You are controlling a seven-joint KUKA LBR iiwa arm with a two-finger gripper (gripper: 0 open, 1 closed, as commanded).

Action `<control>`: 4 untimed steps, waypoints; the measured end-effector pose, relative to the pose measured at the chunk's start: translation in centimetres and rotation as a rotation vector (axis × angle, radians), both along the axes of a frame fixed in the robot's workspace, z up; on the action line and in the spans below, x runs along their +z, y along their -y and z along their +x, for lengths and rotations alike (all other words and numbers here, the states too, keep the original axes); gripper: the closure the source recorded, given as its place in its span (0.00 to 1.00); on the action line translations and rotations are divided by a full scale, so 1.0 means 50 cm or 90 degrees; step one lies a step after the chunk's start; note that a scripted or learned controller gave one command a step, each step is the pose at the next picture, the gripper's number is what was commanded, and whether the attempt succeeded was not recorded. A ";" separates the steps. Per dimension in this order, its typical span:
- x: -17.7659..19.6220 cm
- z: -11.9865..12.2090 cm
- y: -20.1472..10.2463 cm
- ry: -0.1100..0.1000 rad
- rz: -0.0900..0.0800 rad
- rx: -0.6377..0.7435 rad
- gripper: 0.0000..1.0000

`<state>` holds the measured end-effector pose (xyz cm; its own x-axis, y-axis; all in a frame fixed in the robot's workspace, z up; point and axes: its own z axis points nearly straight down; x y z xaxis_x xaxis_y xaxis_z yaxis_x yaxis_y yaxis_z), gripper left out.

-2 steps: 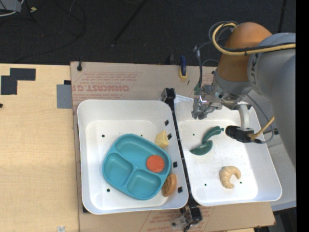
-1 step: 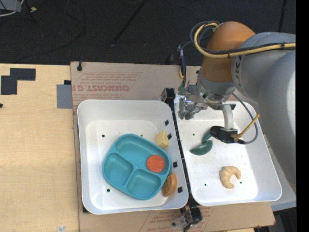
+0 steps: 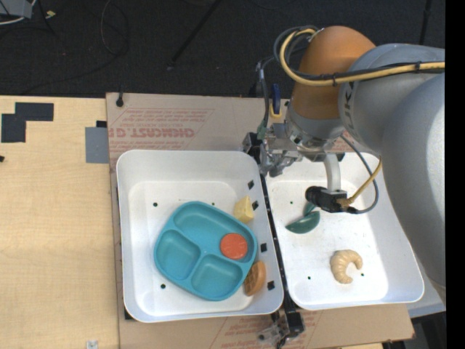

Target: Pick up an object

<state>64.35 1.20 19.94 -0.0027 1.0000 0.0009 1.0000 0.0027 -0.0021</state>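
My gripper (image 3: 277, 158) hangs below the grey wrist, over the far end of the divider between the two bins. In the right bin (image 3: 396, 267) a teal curved piece (image 3: 304, 222) lies near the middle, with a black fitting on a grey rod just above it. A pale croissant-shaped toy (image 3: 346, 265) lies nearer the front. The left bin (image 3: 138, 195) holds a blue compartment tray (image 3: 196, 257) with an orange round piece (image 3: 234, 246) on it. A small yellow piece (image 3: 244, 209) sits by the divider, and a brown ring-shaped piece (image 3: 254, 278) leans at the tray's front right.
The bins rest on a cardboard sheet (image 3: 174, 126) on the wooden bench (image 3: 51, 224). The bulky arm (image 3: 392, 100) covers the back right of the right bin. Yellow and dark cables (image 3: 367, 184) loop from the wrist over that bin.
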 end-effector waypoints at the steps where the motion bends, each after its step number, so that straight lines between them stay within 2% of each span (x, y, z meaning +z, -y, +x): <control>1: 0.149 -0.001 0.317 0.005 -0.006 -0.010 1.00; 2: 0.099 0.000 0.255 -0.001 0.000 -0.001 1.00; 4: 0.140 0.001 0.256 -0.002 -0.001 0.003 1.00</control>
<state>64.39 -11.62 26.93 -0.0081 1.0000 -0.0010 1.0000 0.0081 -0.0051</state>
